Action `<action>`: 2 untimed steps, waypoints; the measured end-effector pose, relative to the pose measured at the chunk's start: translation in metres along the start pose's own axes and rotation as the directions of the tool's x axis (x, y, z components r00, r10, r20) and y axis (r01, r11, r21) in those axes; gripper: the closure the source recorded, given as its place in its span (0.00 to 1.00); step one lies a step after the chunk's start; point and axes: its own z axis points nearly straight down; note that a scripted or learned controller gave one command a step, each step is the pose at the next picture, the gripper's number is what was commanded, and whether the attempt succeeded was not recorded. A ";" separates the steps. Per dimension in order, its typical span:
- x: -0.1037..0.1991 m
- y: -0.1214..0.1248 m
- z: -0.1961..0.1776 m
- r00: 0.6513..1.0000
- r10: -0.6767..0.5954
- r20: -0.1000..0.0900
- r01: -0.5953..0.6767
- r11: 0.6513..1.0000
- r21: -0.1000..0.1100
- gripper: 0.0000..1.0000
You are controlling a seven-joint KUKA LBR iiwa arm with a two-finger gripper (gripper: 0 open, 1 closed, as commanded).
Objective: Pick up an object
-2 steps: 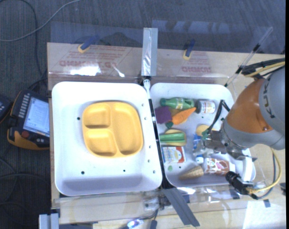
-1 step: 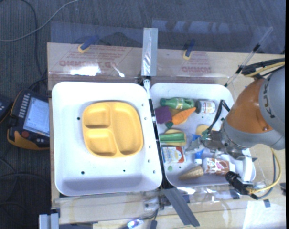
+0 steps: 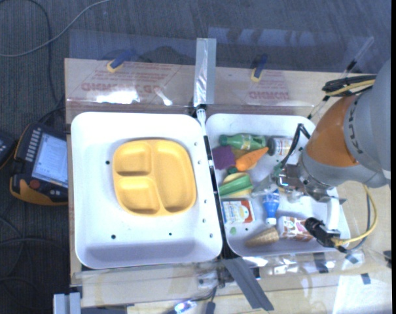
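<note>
You see the grey arm's gripper (image 3: 284, 175) low in the right white bin (image 3: 328, 237); you cannot tell its state. Just beside it lie a small blue-capped tube (image 3: 270, 206), an orange plastic carrot (image 3: 251, 159) and a green bottle (image 3: 240, 140). The left white bin (image 3: 93, 241) holds a yellow compartment tray (image 3: 154, 176).
</note>
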 end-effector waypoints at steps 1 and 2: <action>0.001 0.000 -0.008 1.000 -0.001 -0.001 0.001 1.000 0.001 1.00; 0.011 0.002 -0.001 0.971 0.237 0.005 -0.237 0.971 -0.003 1.00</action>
